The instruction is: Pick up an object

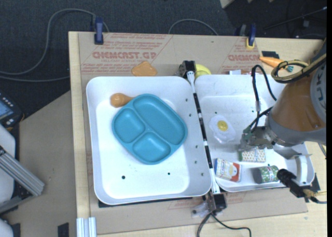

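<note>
Nearest the lower edge of the frame, in the right white plastic bin [290,92], lie a small red-and-white carton [228,170] at lower centre and a short green-labelled can [265,174] just to its right, both on their sides. Just above them, my gripper [252,140] hangs low over a small patterned white-and-green packet [253,155] — I cannot tell how my hand is set, for the wrist hides it. Up and to the left of it rests a clear plastic cup with a yellow piece inside [222,127], near the bin's left wall.

In the left white plastic bin [106,176], at mid-frame, a blue three-compartment plastic tray [149,127] sits tilted, and a tan drumstick-shaped toy [121,99] lies touching its upper left corner.

Farther up, on the brown cardboard sheet [124,54], an orange flat piece [144,68] lies just above the left bin — and a yellow round object [201,70] sits between the bins' upper corners.
</note>
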`<act>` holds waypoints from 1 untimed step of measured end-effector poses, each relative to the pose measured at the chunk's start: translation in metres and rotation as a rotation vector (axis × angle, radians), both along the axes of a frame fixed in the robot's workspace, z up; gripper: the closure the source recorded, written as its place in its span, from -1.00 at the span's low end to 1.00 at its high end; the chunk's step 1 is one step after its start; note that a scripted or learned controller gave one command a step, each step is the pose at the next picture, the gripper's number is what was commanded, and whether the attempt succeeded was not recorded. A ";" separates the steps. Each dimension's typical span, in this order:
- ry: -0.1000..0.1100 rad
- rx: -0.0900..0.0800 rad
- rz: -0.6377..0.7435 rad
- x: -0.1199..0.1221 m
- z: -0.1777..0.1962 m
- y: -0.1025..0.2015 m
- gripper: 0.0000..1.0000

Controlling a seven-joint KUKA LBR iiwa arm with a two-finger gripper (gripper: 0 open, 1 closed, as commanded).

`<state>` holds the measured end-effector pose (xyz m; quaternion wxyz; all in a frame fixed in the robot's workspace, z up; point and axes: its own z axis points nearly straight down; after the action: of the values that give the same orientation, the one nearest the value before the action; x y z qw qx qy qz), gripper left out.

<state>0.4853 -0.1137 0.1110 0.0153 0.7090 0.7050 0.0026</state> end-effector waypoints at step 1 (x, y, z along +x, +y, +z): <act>-0.001 -0.001 0.000 0.000 0.010 0.000 1.00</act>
<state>0.4856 -0.1137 0.1206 0.0158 0.7091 0.7050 0.0028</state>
